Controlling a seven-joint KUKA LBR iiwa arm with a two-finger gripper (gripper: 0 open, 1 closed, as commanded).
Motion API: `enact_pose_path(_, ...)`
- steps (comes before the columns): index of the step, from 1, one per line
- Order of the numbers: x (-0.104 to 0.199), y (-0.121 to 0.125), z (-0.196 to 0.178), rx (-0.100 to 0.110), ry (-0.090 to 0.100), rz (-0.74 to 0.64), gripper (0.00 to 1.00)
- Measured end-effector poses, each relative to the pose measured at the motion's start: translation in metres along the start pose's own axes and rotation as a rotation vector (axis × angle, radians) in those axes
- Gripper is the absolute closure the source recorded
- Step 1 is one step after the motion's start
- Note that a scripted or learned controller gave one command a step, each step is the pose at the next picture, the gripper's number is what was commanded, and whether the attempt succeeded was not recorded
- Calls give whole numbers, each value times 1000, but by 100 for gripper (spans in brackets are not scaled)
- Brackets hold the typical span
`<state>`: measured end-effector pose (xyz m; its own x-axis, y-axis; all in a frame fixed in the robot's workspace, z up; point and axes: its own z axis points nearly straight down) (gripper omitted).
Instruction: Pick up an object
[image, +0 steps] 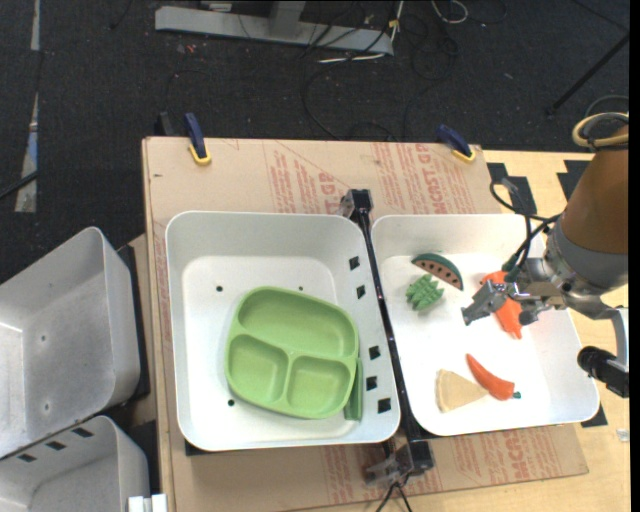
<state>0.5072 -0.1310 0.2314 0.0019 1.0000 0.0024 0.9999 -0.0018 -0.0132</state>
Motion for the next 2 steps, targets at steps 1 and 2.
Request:
enact_pose_path(1,0,3,-6,-13,-2,-3,0)
enact_pose_path(2,7,-3,41,-8,-1,-1,0)
